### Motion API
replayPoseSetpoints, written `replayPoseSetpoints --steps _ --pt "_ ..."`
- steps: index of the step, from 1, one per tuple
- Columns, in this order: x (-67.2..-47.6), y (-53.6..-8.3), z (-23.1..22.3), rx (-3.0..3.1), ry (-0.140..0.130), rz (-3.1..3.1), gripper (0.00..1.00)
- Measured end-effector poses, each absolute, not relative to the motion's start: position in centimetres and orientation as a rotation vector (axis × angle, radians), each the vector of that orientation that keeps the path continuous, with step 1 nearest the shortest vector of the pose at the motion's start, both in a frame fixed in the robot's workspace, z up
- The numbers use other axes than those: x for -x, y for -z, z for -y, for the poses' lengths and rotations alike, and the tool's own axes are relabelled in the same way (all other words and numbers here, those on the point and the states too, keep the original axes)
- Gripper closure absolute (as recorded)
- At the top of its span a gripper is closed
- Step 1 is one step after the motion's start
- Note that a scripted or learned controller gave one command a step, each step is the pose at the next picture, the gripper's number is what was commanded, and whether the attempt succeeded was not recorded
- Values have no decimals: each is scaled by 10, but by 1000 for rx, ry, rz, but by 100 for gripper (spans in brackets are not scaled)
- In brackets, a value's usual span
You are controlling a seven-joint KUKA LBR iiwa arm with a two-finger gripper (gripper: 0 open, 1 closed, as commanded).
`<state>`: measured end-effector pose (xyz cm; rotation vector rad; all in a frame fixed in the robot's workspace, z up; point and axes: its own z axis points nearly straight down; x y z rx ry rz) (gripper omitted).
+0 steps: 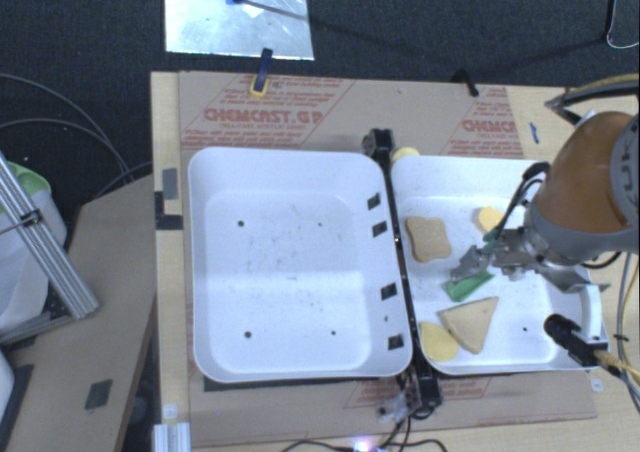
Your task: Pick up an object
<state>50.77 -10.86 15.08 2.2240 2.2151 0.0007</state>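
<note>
While the arm [590, 190] is reaching in from the right of the camera view, these lines are telling what is lying where:

Arm: grey with an orange band, it is hanging over the right bin [455, 172].
Hand: the hand [470, 268] is sitting low in the right bin, its grey tip pointing left; whether it is apart or together I cannot tell, since the wrist is hiding part of it.
Green object: a green piece [468, 286] is lying just under the hand's tip, touching or nearly touching it; I cannot tell which.
Tan square: a bread-like slab [428, 237] is lying left of the hand, near the divider.
Tan wedge: a triangular piece [472, 321] is lying toward the near rim, below the green piece.
Yellow pieces: one [438, 341] is sitting beside the wedge, another [490, 218] is lying above the hand.
Left bin: the white left bin [290, 265] is sitting beside the right one.
Surface: the surface [330, 110] is carrying both bins on printed brown sheeting.
</note>
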Motion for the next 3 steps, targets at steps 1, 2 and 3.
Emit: replayPoseSetpoints --steps 1,2,3 --pt "-531 -82 112 -2219 0 -2221 0" --pt "-532 -97 113 -2214 -6 -2215 100" --pt "-493 -86 138 -2220 -5 -2216 100"
